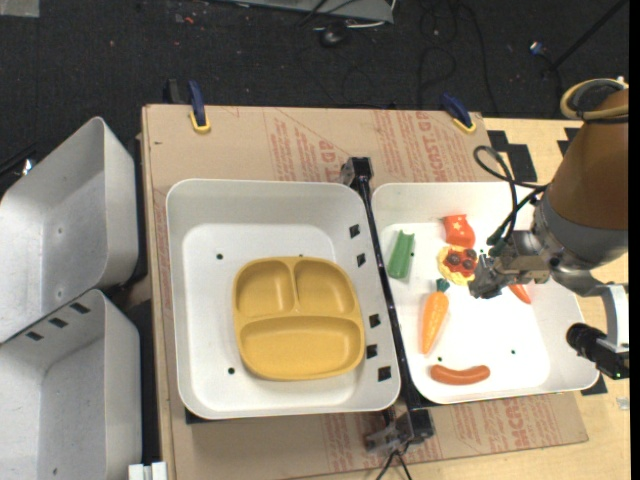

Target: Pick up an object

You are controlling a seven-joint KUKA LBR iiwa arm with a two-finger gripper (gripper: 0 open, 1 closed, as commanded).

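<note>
Several toy foods lie in my right bin (560,368), and nearest my hand (487,278), whose state I cannot tell, is the small yellow piece (458,264) touching at its nine o'clock, with the carrot (434,320) slanting at seven o'clock.

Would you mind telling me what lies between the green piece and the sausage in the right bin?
In the camera view, the carrot lies between the green piece and the sausage.
</note>
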